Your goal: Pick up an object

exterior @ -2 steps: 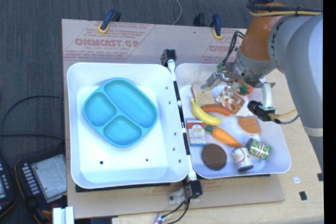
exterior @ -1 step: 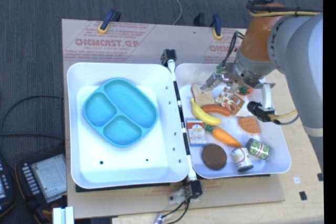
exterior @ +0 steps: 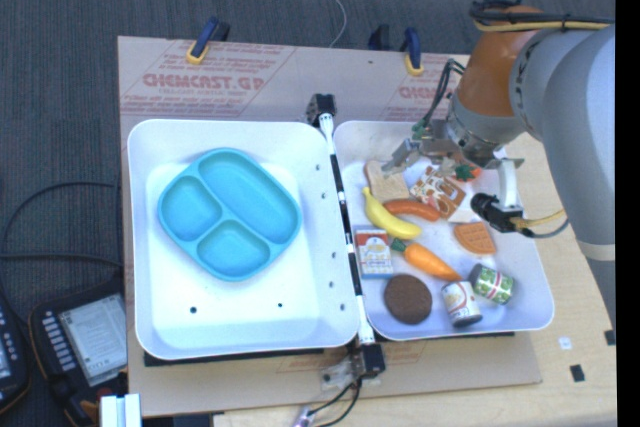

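My gripper hangs over the far part of the right bin, its fingers spread open, with nothing held between them. Just below it lies a colourful snack packet. A slice of toast sits to the packet's left. Nearer the front are a yellow banana, a red chili, an orange carrot, an orange biscuit, a small red and white carton, a brown round cookie and two small cans.
The left bin holds a blue divided plate. A black hinge strip runs between the bins. The grey arm with its orange band covers the right bin's far right corner. Clamps grip the board's far edge.
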Motion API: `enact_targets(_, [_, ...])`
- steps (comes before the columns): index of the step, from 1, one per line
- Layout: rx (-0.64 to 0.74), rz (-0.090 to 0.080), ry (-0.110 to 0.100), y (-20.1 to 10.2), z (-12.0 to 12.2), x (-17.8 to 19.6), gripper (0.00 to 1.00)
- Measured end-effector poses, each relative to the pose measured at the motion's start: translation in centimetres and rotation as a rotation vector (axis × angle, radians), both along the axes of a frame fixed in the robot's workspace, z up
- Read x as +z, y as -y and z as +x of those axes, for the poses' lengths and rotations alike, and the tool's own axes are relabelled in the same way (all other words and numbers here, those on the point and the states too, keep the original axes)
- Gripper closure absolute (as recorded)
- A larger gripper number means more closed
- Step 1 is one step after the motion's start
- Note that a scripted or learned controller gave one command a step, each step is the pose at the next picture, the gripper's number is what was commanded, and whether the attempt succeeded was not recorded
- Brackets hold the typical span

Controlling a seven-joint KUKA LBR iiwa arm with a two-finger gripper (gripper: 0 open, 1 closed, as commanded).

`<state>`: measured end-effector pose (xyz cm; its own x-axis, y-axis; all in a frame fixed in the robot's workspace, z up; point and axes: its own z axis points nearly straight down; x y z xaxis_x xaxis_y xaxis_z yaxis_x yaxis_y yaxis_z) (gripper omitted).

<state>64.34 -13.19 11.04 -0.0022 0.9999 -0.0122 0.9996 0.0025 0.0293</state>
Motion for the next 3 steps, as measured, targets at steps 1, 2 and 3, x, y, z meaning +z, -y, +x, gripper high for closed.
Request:
enact_targets(1, [0.0,0.0,0.002,-0.2,-0.1,0.0,0.0])
enact_targets(2, [-0.001,0.008,-0.022,-0.6,-1.4,-1.2,0.0])
enact_targets(3, [-0.004,0.008,-0.014,-2.7,-4.3,-2.0,0.0])
